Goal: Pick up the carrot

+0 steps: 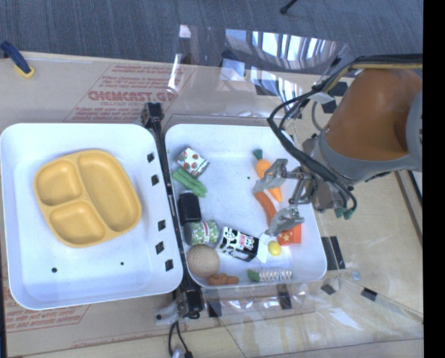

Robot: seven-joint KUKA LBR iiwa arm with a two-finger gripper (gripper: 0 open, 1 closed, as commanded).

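The carrot [266, 189] is orange with a small green top and lies in the right part of the right bin [230, 136], pointing roughly from the far side toward the near side. My gripper [281, 196] hangs over it from the right, open. One finger [276, 172] is beside the carrot's thick upper end and the other finger [287, 218] is near its thin lower tip. The carrot's right edge is partly covered by the gripper. I cannot tell whether the fingers touch it.
The right bin also holds a strawberry-print can [193, 161], a green vegetable [189, 183], a black block [189, 207], a green dotted can [205, 233], a cow-print carton [239, 243], a fried egg [272, 248], a red piece [290, 235] and a round bun [202, 259]. A yellow divided plate [88, 196] sits in the left bin [21, 274].
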